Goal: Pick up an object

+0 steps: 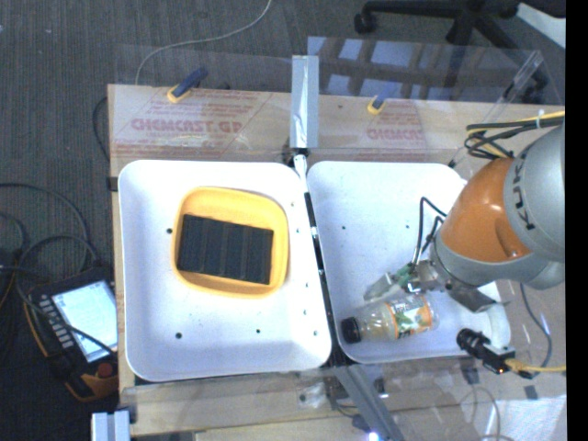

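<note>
The bottle point(390, 320) lies on its side against the right bin's point(367, 209) near edge, likely where it rolled. We see our gripper point(411, 281) just above it. The yellow tray point(230, 243) sits mid left bin point(147, 246).

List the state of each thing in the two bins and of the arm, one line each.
Plastic bottle: lying on its side in the right bin, black cap on.
Yellow tray: flat in the left bin, holding a black block.
Gripper: low over the bottle; grip cannot be told.
</note>
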Controlling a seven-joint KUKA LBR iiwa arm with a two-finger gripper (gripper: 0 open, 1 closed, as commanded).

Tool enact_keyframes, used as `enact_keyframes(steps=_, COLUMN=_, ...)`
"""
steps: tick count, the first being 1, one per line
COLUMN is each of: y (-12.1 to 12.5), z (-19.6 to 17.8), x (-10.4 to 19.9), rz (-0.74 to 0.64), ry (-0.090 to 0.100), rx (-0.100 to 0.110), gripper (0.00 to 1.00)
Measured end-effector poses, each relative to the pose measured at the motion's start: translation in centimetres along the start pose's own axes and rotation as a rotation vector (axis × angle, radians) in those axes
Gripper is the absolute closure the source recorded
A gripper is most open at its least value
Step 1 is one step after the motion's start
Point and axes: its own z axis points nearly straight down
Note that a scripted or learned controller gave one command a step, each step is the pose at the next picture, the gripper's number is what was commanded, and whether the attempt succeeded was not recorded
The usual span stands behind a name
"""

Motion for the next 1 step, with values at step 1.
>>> enact_keyframes(steps=1, y=0.27, z=0.11, x=-3.28, rz=0.226, ry=0.012, rx=0.003, gripper=0.00)
